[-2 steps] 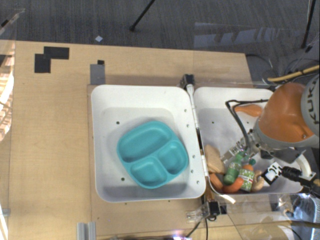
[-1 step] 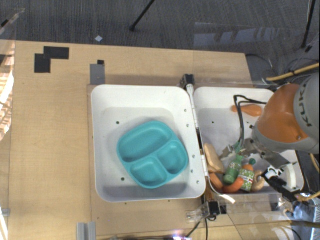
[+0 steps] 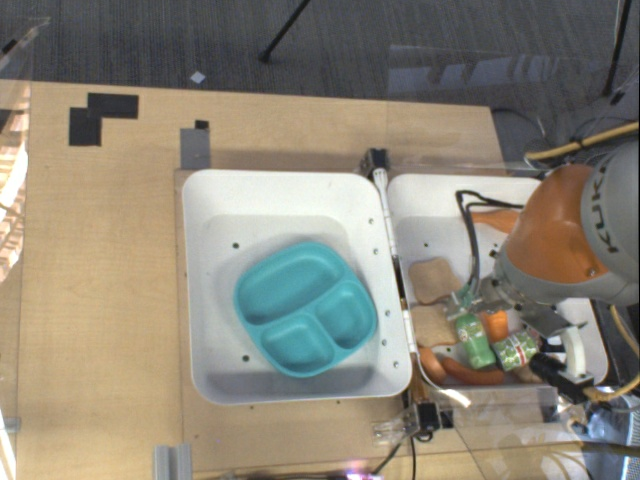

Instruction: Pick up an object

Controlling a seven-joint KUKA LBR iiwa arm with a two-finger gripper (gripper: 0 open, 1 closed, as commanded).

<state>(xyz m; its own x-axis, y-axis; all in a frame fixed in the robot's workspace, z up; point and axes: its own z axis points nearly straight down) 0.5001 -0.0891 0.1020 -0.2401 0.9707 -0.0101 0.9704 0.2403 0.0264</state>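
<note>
I see the grey arm's two-finger gripper low in the right white bin, seemingly touching a green bottle-like object; I cannot tell its grip state.

Bright, even light; sun patch at left, soft shadows.

Teal plate (three-sectioned) lies in left bin.
</note>
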